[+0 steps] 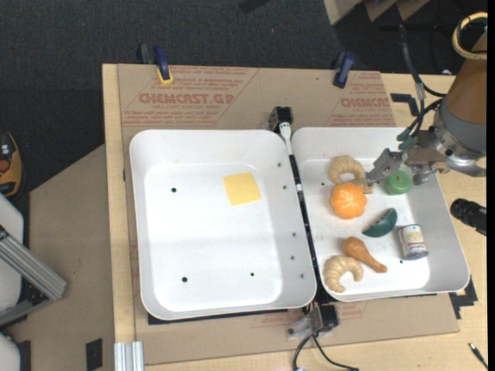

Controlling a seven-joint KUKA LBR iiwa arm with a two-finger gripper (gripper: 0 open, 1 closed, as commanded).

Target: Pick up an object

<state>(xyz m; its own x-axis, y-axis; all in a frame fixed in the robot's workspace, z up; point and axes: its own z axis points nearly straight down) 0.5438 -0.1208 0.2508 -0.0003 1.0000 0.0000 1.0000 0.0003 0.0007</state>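
Observation:
The right bin holds several objects: a pale croissant, an orange, a small green cylinder, a dark teal wedge, a small can, a brown drumstick and a second croissant. My gripper hangs over the upper right part of this bin, open, with its fingers spread to either side of the green cylinder. The left fingertip is close to the first croissant. Nothing is clamped between the fingers.
The left bin holds a flat yellow square. Both bins rest on a cardboard sheet held by blue clamps at the back. Cables run down to the wrist on the right.

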